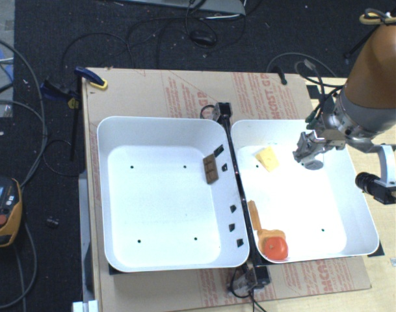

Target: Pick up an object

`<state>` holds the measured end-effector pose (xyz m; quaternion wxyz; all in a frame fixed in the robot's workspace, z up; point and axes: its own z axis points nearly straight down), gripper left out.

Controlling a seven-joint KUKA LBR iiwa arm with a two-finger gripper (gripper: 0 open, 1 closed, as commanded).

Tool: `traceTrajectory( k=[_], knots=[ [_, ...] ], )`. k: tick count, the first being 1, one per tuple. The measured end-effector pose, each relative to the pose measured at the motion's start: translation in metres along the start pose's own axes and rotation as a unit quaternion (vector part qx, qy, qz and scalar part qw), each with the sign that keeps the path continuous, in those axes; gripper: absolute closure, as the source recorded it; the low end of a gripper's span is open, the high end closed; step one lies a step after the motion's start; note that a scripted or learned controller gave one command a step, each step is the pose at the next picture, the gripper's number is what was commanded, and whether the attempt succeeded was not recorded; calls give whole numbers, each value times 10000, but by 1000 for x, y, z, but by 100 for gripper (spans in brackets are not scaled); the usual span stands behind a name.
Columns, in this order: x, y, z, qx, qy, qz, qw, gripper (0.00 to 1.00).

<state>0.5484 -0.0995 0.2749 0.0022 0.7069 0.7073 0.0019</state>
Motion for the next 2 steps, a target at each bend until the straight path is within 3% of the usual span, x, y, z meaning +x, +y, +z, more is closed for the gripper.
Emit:
traceTrajectory(
  k=[2],
  knots=[
    [104, -26, 28, 41, 6, -20, 10000, 100]
  ],
)
